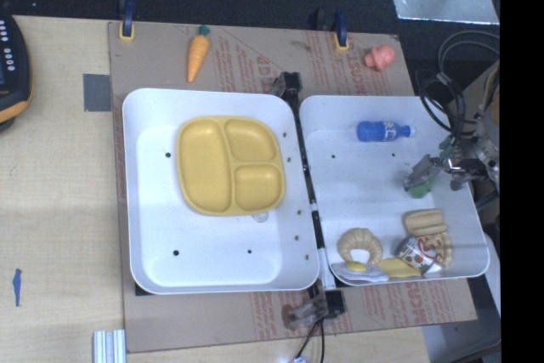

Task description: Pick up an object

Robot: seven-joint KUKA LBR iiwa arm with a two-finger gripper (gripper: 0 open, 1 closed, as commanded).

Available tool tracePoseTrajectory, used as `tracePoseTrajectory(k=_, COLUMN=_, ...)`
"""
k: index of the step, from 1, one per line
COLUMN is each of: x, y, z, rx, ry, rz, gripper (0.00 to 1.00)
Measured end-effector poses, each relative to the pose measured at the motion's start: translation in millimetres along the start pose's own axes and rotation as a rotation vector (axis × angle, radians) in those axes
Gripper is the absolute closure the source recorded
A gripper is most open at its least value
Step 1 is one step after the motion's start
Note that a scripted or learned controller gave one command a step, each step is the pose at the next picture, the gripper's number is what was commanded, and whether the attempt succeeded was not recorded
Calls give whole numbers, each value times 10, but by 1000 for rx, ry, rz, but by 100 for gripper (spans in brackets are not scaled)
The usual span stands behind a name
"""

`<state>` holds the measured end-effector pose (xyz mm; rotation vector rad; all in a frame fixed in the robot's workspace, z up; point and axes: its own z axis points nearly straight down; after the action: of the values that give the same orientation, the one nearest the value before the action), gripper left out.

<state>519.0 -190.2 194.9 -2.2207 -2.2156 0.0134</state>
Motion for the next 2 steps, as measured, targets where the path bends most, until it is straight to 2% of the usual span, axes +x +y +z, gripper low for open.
tracePoseTrajectory(k=1, x=23, y=649, z=921, rx=-4, ry=2, rz=-9, gripper=0)
tracePoseTrajectory(k=2, x=-241, y=-444, z=-31, rx=-5, ry=3, rz=1, gripper=0)
